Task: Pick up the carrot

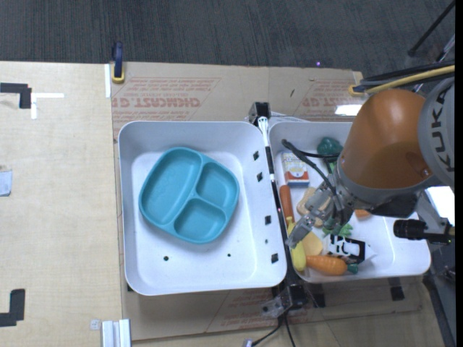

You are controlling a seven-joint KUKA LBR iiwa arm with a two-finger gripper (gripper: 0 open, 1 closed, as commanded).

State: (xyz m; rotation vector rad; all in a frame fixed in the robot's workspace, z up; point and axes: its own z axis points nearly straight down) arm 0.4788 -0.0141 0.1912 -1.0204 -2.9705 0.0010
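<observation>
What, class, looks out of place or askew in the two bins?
Nothing stands out. The blue plate lies flat in the left bin; the carrot lies among other toys in the right bin, under the arm.

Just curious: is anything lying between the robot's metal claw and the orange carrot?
In the camera view, a pale yellow food piece lies between the gripper and the orange carrot.

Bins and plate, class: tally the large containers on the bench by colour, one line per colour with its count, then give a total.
White bins: 2, the left bin and the right bin
Blue divided plate: 1, lying in the left bin
Total: 3
</observation>
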